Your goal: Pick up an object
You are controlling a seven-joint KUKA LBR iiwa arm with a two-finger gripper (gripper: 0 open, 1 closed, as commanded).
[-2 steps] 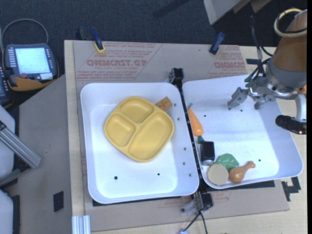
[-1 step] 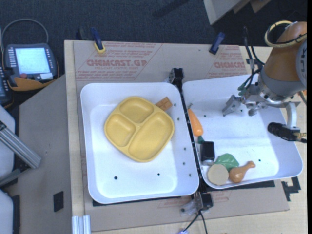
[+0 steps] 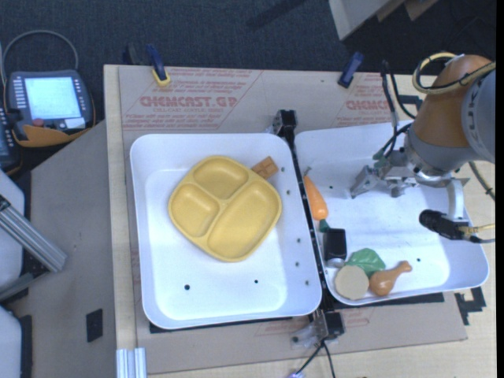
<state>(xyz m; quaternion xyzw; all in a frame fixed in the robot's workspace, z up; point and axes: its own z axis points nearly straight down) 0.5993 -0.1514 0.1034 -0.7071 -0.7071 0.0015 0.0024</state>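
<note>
Cardboard-topped bench (image 3: 236, 93), two white bins. Gripper (image 3: 376, 181) hovers in right bin (image 3: 441, 144), upper centre-right of frame; we cannot tell finger state. Toy carrot (image 3: 316, 198), drumstick (image 3: 389, 278) lie apart, free for picking.

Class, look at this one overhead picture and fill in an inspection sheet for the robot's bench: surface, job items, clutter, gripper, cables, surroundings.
Surface: left bin and right bin side by side on a brown board.
Job's things: carrot, black block, green piece, round tan piece and drumstick in the right bin; yellow divided plate in the left bin.
Clutter: small brown piece at the plate's rim.
Gripper: gripper over the right bin, holding nothing visible.
Cables: cable at the front edge.
Surroundings: control pendant at left.
</note>
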